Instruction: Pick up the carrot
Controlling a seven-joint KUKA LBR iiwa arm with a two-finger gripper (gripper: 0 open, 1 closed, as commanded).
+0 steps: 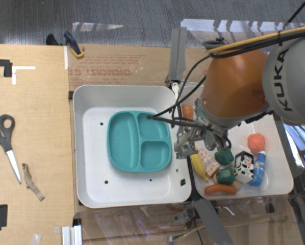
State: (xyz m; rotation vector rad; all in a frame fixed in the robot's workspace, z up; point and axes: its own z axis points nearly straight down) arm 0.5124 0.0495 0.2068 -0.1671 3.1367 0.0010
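Note:
An orange rounded piece that looks like the carrot [187,111] peeks out at the far left corner of the right bin [280,185], mostly hidden behind cables and the wrist. My gripper [185,146] hangs under the big orange wrist band, just below the carrot, over the wall between the two bins. It sits next to the right edge of the teal divided plate [140,142].
The teal plate lies in the left bin [89,152]. The right bin holds a yellow banana [198,166], green pieces [225,157], a cow-patterned toy [244,166], a blue bottle [258,168], a pink-orange ball [256,142] and a red sausage [221,189]. Scissors [7,142] lie on the bench at left.

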